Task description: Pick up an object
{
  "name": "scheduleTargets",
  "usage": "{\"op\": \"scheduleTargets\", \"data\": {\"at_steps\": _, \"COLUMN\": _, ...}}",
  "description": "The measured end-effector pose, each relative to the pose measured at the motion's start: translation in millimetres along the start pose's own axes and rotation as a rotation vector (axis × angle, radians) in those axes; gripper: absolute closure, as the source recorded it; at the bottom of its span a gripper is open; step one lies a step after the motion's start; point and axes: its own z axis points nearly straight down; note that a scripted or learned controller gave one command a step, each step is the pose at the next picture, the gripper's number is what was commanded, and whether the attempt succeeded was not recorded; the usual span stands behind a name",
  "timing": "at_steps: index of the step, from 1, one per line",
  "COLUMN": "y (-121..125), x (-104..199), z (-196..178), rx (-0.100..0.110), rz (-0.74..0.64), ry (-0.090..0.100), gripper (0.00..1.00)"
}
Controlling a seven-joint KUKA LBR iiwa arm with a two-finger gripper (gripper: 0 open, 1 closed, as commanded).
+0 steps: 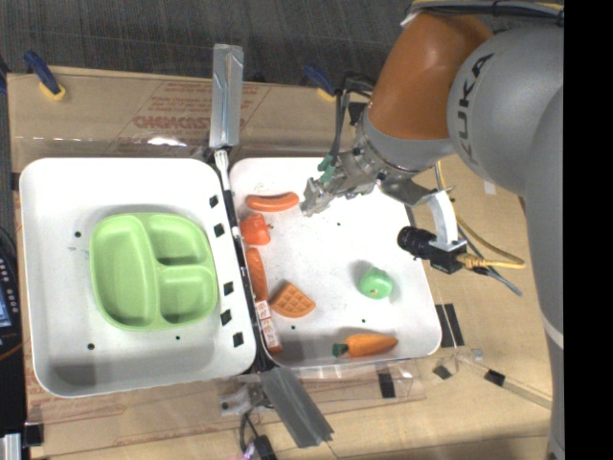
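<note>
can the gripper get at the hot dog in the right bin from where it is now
Probably yes. The gripper hangs just right of the hot dog, nothing lies between them, though the bin wall sits close on its far side.

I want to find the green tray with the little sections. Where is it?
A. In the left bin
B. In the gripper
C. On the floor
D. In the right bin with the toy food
A: the green divided tray lies flat in the left bin, while the toy carrot, waffle and hot dog lie in the right bin.
</note>
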Motion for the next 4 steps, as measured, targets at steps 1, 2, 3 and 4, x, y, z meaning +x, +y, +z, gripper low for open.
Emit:
{"op": "scheduleTargets", "data": {"at_steps": 1, "y": -51, "x": 41, "z": 27, "rx": 0.003, "rz": 0.042, "ry": 0.002, "gripper": 1.00}}
{"op": "scheduleTargets", "data": {"at_steps": 2, "y": 2, "x": 35, "z": -16, "rx": 0.000, "rz": -0.132, "ry": 0.000, "gripper": 1.00}}
{"op": "scheduleTargets", "data": {"at_steps": 3, "y": 64, "x": -14, "z": 42, "rx": 0.002, "rz": -0.114, "ry": 0.000, "gripper": 1.00}}
{"op": "scheduleTargets", "data": {"at_steps": 4, "y": 65, "x": -14, "z": 41, "rx": 0.000, "rz": -0.115, "ry": 0.000, "gripper": 0.00}}
